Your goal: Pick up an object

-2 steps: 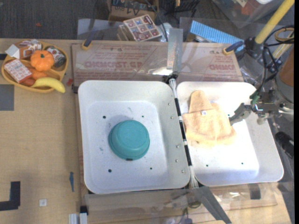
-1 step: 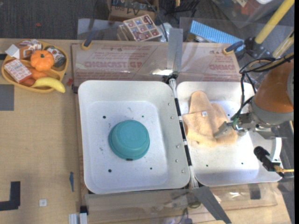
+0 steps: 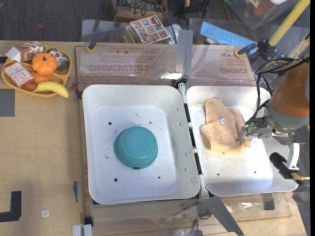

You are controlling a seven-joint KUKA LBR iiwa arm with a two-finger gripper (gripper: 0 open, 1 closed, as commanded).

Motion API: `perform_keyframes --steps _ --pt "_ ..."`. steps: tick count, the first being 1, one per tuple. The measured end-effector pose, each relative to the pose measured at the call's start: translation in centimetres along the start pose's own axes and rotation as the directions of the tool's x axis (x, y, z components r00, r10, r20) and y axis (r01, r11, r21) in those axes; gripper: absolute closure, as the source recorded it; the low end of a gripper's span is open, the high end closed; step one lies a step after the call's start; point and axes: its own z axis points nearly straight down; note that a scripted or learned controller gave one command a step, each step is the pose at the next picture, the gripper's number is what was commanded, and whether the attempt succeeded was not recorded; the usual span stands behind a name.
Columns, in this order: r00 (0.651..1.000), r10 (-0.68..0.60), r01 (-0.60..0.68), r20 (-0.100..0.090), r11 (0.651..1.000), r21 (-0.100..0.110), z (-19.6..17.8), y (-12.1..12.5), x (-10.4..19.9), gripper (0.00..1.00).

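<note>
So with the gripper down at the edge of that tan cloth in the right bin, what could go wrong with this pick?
The gripper sits at the right edge of the tan cloth, not over its middle, so it may pinch only a thin fold, or slip off. The cloth lies crumpled and limp; if lifted, it could drag or slide free. The gripper is also low over the right bin, so it may scrape the floor.

A teal bowl sits upside down (its flat base faces up) near the middle of the left bin, apart from every wall. A tan cloth lies crumpled and folded in the right bin, in its upper left part, with a small white tag on top.
</note>
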Motion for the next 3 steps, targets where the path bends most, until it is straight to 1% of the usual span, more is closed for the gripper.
perform_keyframes --steps 1,2,3 --pt "0.981 -0.195 0.195 -0.002 0.981 0.008 -7.0 2.1 1.0 1.0" --pt "0.881 -0.472 0.472 -0.003 0.881 0.005 -9.7 6.0 4.8 1.0" --pt "0.772 -0.635 0.635 -0.003 0.772 0.003 -12.7 10.7 8.2 1.0"
